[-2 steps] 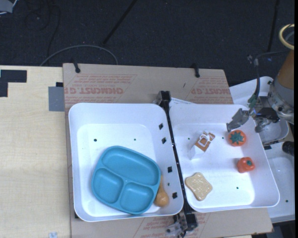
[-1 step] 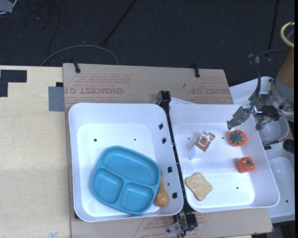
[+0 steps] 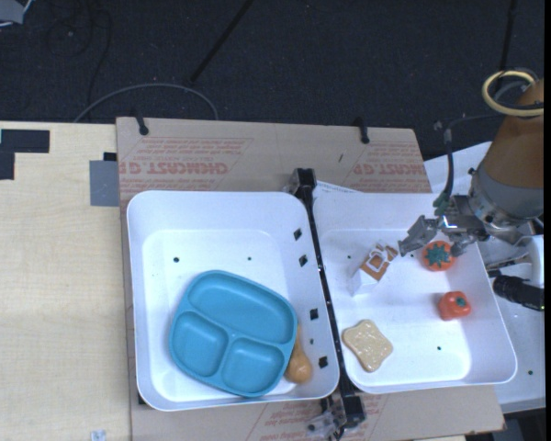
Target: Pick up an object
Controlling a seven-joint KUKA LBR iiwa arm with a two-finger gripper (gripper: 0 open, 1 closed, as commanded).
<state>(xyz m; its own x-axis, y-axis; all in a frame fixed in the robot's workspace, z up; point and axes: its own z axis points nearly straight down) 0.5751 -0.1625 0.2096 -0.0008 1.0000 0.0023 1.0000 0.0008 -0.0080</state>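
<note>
The gripper point(image 3: 429, 238) sits low over the far right part of the right bin point(image 3: 496, 367), reached in from the right under the arm point(image 3: 514, 154) with its orange band. Whether it is open, closed or gripping anything cannot be told: the metal parts at its tip blur together against the white floor and nothing shows clearly between them. Just beside the tip, on the side toward the arm and a little nearer the camera, lies a small orange round toy with a green top point(image 3: 437, 256), close enough that it seems to touch the gripper's body, though contact is not certain. Farther toward the camera from that, well clear of the tool, rests a second orange-red round toy point(image 3: 454, 305). To the gripper's left, near but apart, stands a small brown and white block point(image 3: 376, 265). Well away, toward the near left corner of the same bin, lies a flat tan piece shaped like toast point(image 3: 367, 345). Beyond the black divider point(image 3: 314, 274), far to the tool's left, the left bin point(image 3: 165, 217) carries a blue sectioned plate point(image 3: 231, 333), with a small tan pear-like piece point(image 3: 298, 366) touching the plate's near right edge.
</note>
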